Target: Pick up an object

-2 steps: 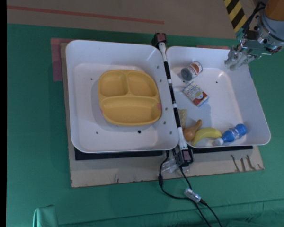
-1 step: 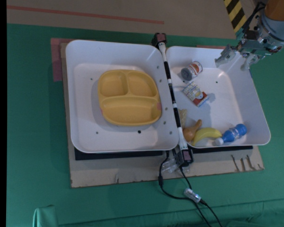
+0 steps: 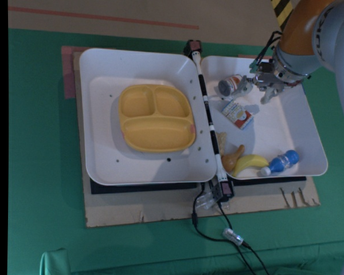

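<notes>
in the right bin (image 3: pixel 309 148): i see five loose items on the white floor, the gripper above its upper half.
gripper (image 3: pixel 257 92): i read the fingers as spread wide, one tip low to the left and one to the right, with bare bin floor between them and nothing held.
small jar (image 3: pixel 229 85): lies on its side near the upper left corner, just beside the left fingertip; i cannot tell if they touch.
carton (image 3: pixel 237 114): flat, red and white, below the jar and apart from the gripper.
banana (image 3: pixel 249 163): near the lower wall, touching a brown pear-shaped item (image 3: pixel 232 157) on its left.
blue bottle (image 3: pixel 281 162): on its side, just right of the banana.
arm (image 3: pixel 318 27): enters from the upper right, orange band showing.
left bin (image 3: pixel 97 153): holds a yellow divided plate (image 3: pixel 156 118), roughly central.
divider (image 3: pixel 208 119): a black and white strip between the bins.
</notes>
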